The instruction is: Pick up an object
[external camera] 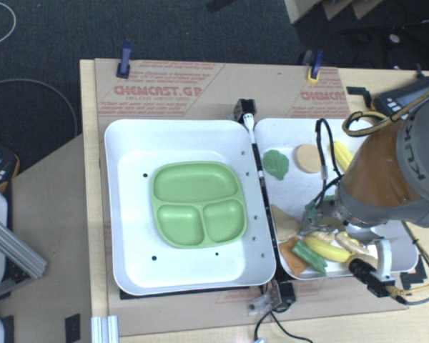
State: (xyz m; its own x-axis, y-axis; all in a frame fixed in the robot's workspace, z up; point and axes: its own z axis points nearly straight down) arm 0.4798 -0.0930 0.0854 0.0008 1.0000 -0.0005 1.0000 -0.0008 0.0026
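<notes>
My gripper (pixel 316 219) reaches down into the right bin (pixel 286 131), low over its front part, with the grey arm and orange band (pixel 375 170) rising to the right. Just below it lie a yellow banana (pixel 326 249), a green pod-shaped piece (pixel 309 256) and an orange piece (pixel 287 246). Further back in the same bin sit a green leafy piece (pixel 275 163), a tan round disc (pixel 307 158) and a yellow corn-like piece (pixel 341 154). I see nothing clearly between the gripper's tips.
The left bin (pixel 121 191) holds a green three-compartment plate (pixel 198 204). A black divider bar (pixel 257 170) runs between the bins. Cables (pixel 322 138) loop over the right bin's back. Blue clamps (pixel 124 59) sit at the bench's far edge.
</notes>
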